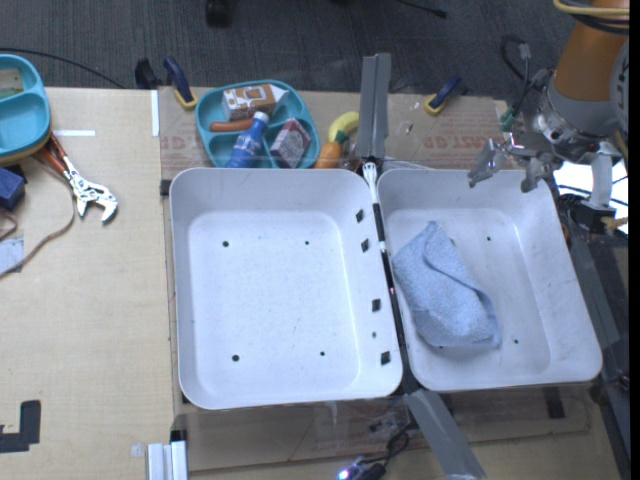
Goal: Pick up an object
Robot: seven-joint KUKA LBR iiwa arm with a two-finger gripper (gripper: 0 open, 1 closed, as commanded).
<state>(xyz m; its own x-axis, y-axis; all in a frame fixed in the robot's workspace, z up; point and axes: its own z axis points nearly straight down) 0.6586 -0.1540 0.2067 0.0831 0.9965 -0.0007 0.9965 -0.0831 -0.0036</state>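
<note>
A crumpled light-blue cloth [446,288] lies in the right white bin [545,268], toward its left and middle. My gripper [507,171] hangs over the far rim of that bin, up and to the right of the cloth and well apart from it. Its two fingers are spread open with nothing between them. The grey arm with its orange band [590,43] rises at the upper right.
The left white bin [190,268] sits beside the right one, with a grey divider post [374,98] at the back between them. Behind the bins stands a blue tray [212,118] of small items, with a yellow object [343,125] beside it. A wrench [90,198] lies on the wooden bench at left.
</note>
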